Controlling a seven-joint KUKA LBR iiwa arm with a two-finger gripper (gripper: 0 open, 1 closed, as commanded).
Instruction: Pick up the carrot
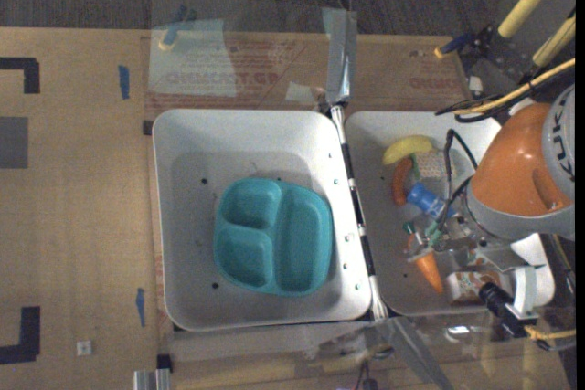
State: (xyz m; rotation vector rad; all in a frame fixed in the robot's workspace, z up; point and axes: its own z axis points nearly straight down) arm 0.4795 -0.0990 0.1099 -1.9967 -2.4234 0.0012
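The gripper [430, 237] hung low in the right bin [366, 196], just above the carrot [428, 269]; finger state couldn't be told. The carrot lay below the blue object [424, 197] and the banana [408, 148]. The teal divided plate [272, 236] sat in the left bin [183, 151].

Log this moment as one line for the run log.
task: pick carrot | end effector: right bin, just above carrot | grasp: not confirmed | left bin: teal tray

A single fixed camera hangs above the tan wooden bench [73, 224] and looks down at a slight slant, far enough to take in both shallow white plastic bins [183, 151] side by side; the grey, orange-banded arm [521, 178] enters from the right.
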